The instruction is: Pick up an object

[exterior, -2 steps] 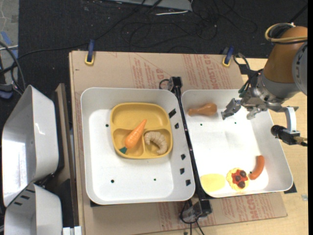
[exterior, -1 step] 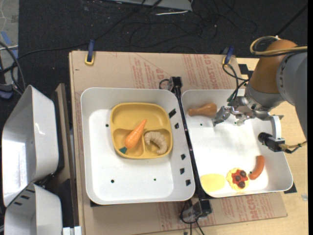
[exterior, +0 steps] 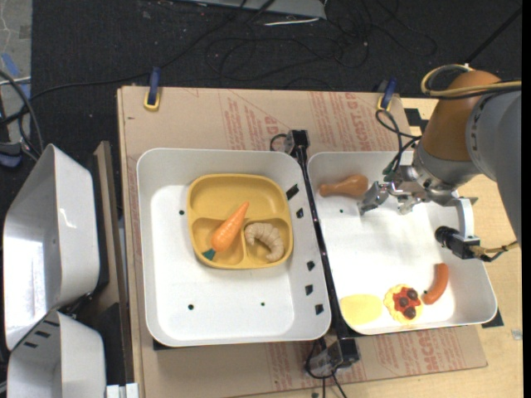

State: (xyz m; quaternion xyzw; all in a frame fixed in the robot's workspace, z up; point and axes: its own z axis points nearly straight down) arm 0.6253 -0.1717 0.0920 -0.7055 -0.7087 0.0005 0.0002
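Gripper (exterior: 372,199) is hovering at upper centre of the right bin (exterior: 481,293), beside the chicken drumstick (exterior: 344,187) at its upper left, likely lining up a grasp. Drumstick is lying free.

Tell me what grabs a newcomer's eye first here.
The yellow divided plate in the left bin stands out, holding a carrot and a shrimp. In the right bin, the arm's hand sits near a drumstick.
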